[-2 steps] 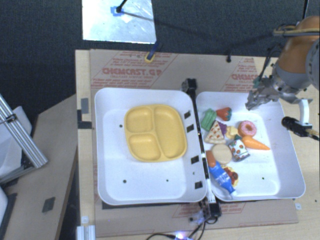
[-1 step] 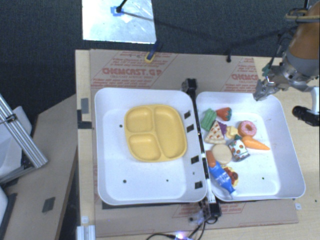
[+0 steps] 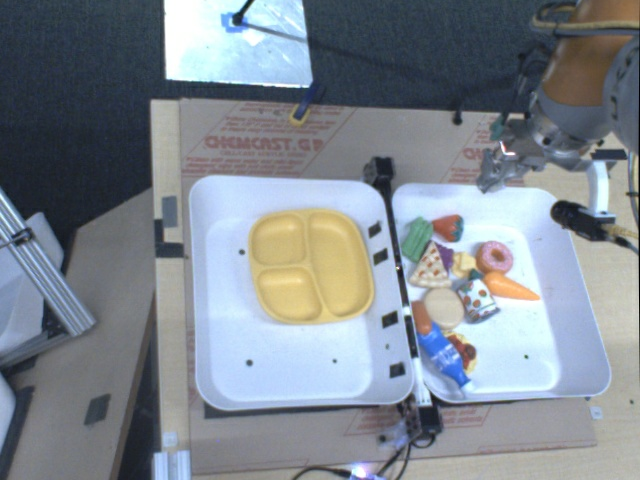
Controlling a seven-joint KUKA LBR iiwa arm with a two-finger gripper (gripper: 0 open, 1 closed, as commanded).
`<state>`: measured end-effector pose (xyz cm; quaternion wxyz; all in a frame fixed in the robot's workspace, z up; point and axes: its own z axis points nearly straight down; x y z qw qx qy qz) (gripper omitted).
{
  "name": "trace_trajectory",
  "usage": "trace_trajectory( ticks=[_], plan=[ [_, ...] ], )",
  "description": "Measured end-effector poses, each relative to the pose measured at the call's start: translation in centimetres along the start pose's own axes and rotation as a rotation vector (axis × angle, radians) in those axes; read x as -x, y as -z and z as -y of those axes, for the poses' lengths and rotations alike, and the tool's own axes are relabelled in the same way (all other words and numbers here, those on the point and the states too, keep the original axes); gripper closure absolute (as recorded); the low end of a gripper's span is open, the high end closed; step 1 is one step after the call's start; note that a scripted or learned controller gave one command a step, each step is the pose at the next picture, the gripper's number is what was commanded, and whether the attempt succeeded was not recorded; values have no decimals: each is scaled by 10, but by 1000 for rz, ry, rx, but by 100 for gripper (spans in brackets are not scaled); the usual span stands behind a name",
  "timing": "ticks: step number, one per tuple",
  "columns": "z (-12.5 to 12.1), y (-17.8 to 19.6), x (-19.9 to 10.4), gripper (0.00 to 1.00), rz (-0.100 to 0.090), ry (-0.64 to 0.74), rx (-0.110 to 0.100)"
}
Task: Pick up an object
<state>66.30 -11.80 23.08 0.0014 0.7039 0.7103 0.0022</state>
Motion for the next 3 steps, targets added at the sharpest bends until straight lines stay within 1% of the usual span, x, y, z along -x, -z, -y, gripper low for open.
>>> trace_trajectory(
  ticks=[1,2,3],
  plan=[
    [-5,-10,-57,100,0,1,-3],
    [-6,1,-117,100,-1,2,-2],
    [4,1,-178,100,-2,1,-3]
  ],
)
